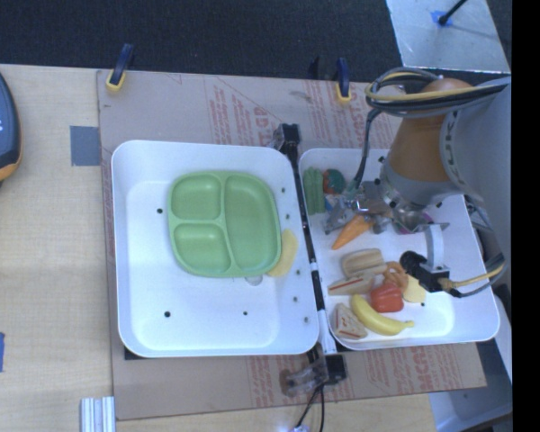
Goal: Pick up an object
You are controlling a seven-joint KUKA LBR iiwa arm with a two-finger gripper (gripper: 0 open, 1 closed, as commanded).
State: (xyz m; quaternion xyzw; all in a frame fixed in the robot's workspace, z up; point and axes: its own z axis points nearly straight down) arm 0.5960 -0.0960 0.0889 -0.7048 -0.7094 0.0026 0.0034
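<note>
Orange plastic toy carrot [350, 232] lying tilted in the upper middle of the right shallow white bin [480, 324], thick end toward the bin's left wall, directly beneath the gripper [367, 207]. Cannot tell whether gripper is clenched or released, nor whether the carrot is touched: metal parts blur together there. Just left of the carrot, dark green ridged toy vegetable [314, 190] standing along the bin's left wall, with a small teal piece [332, 180] beside it. Below the carrot, tan toy hot-dog bun [363, 262], then a flat sandwich-like slice with a red stripe [351, 283]. Further down, red toy tomato [387, 297] touching a yellow plastic banana [381, 318], and a tan triangular toast piece [346, 320] in the lower left corner. Pale yellow block [415, 291] just right of the tomato, next to a black cable fitting.

Grey arm with orange band [423, 147] reaching in from the right, above the right bin's upper half.

In the left shallow white bin [144, 322], light green three-compartment plate [225, 223] lying flat, with a pale yellow piece [286, 253] partly tucked under its right edge.

Both bins resting side by side on a brown cardboard sheet [207, 97] on the wooden surface [36, 268].
</note>
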